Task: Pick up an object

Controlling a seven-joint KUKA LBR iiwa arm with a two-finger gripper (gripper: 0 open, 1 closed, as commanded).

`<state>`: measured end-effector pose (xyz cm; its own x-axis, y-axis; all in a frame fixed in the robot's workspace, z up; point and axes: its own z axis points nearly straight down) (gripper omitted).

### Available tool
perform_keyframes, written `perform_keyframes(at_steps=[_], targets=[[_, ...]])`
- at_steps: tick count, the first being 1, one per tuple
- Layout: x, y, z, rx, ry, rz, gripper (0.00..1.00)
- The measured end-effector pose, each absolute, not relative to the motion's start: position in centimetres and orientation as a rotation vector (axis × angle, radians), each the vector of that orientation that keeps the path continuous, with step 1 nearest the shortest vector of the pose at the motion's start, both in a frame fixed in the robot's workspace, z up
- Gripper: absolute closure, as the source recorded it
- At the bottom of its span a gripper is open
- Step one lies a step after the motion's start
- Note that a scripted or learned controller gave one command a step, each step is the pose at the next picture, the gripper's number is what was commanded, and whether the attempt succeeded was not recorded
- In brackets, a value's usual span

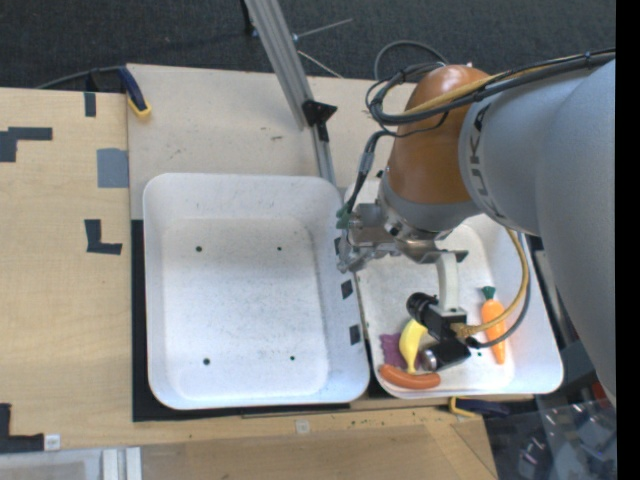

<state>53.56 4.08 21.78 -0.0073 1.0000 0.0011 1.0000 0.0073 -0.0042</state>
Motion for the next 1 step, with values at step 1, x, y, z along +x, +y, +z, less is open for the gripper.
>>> perform_keyframes(at_steps=[1], targets=[[53.80, 8.82, 22.76, -2.212, -2.228, 0.000, 1.00]])
